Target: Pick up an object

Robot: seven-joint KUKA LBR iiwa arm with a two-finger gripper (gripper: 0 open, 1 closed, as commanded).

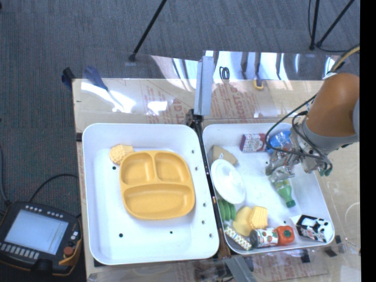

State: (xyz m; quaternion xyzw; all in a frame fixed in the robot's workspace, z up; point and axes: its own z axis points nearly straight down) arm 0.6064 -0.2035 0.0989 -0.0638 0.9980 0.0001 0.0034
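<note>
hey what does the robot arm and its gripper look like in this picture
The arm is a thick rounded grey body with a broad orange band above the wrist. Dark cables loop around the wrist. The gripper is a small metallic grey assembly, much slimmer than the arm.

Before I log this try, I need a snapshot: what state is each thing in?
Pincer: low over the right bin, above the bottle.
Bottle: green, lying flat, not lifted.
Yellow tray: flat in the left bin, compartments bare.
White plate: tilted against the right bin's left wall.
Red box: lying flat.
Can: on its side.
</note>
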